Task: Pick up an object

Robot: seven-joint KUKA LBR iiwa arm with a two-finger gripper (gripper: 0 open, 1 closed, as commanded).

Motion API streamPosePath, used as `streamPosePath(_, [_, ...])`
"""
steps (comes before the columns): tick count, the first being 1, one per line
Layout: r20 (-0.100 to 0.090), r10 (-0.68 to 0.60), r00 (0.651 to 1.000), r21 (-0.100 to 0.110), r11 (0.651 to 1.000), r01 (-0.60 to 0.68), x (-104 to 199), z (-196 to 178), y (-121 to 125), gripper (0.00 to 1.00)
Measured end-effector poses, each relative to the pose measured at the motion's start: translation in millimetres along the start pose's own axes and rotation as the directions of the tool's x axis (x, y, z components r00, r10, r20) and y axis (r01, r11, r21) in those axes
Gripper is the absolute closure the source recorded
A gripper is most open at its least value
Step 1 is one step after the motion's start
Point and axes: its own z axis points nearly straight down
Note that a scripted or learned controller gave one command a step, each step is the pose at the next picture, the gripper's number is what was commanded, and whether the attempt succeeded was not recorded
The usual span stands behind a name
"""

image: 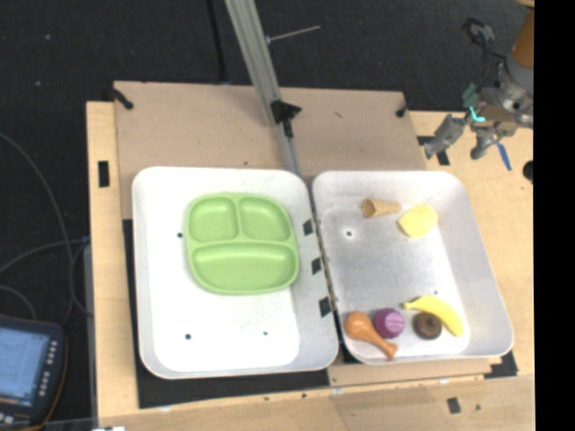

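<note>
Nearest me, along the front wall of the right bin (485,281), the orange gourd-shaped piece (367,329), the purple ball (389,321), the dark brown round piece (428,326) and the banana (437,313) sit packed together, so I judge a descent there could shove neighbours aside or jam against the wall. Farther back, the cone (380,208) and the yellow chunk (418,221) lie near each other but looser, though both could roll or skid away. Beyond the bin, my pincer (467,138) hangs above the table (359,133), spread and gripping nothing.
</note>
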Motion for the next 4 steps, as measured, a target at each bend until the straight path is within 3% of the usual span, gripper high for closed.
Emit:
streamPosePath(2, [-0.001,0.004,1.0,0.004,1.0,-0.004,4,108,-8,0.0])
streamPosePath(3, [0.002,0.003,1.0,-0.007,1.0,-0.003,5,151,-4,0.0])
streamPosePath(4, [0.003,0.0,1.0,-0.005,1.0,0.0,5,143,-4,1.0])
